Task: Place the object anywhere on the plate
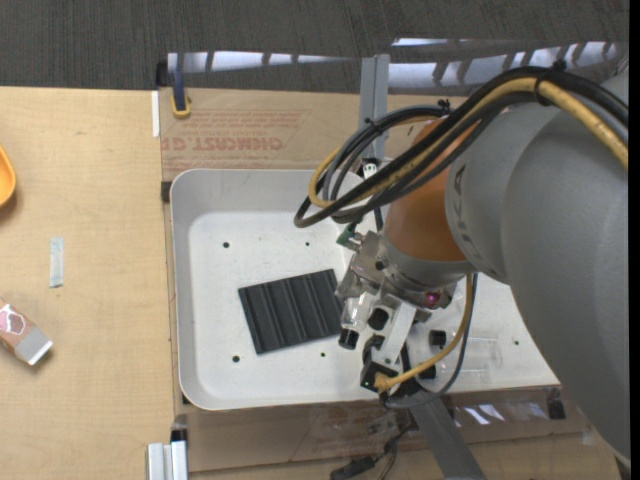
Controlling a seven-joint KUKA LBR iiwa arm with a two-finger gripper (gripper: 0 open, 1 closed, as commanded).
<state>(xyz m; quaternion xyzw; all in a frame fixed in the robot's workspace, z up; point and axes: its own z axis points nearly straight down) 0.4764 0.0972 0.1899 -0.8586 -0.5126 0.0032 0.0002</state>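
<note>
Plate [292, 310] dark, ribbed | white bin [200, 268] | wooden bench [90, 368]; grey carpet [250, 13]

The bin [200, 268] looked like smooth white plastic; the ridged black mat [290, 310] was matt, and the worktop [80, 168] was bare, pale wood.

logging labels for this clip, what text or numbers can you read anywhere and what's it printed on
Red print on the cardboard sheet behind the white bin: it appears upside down from this camera and seems to read "CHEMCAST GP", though the letters are faint and I am not sure of them.
Smaller red print beneath it: too blurred to read.
The dark ribbed plate carries no text.
</note>
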